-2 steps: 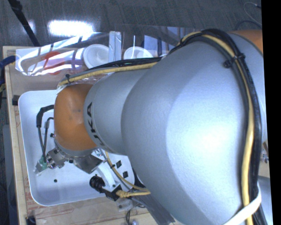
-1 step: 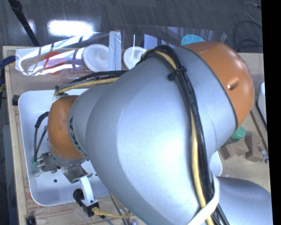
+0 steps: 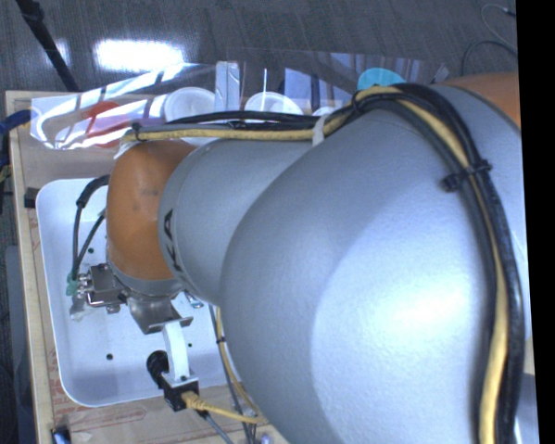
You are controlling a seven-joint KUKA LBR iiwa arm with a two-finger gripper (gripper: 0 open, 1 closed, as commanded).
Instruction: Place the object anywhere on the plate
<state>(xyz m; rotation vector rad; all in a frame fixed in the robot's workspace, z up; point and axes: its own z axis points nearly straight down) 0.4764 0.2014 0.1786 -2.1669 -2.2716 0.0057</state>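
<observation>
My grey arm (image 3: pixel 354 259) fills most of the camera view and covers the right bin and much of the left one. Its orange band (image 3: pixel 138 214) hangs over the left white bin (image 3: pixel 54 210). Below the band, the wrist and gripper (image 3: pixel 100 292) point down toward the bin floor near its left wall. The wrist hides whatever lies beneath it, and I can make out no plate or loose object on the bare floor of the bin.
A white bracket with a black part (image 3: pixel 173 361) and a yellow cable (image 3: pixel 213 415) sticks out over the bin's front edge. White cups (image 3: pixel 190 102) and clear plastic (image 3: pixel 86 115) stand behind the bins. The wooden bench edge (image 3: pixel 30 276) runs along the left.
</observation>
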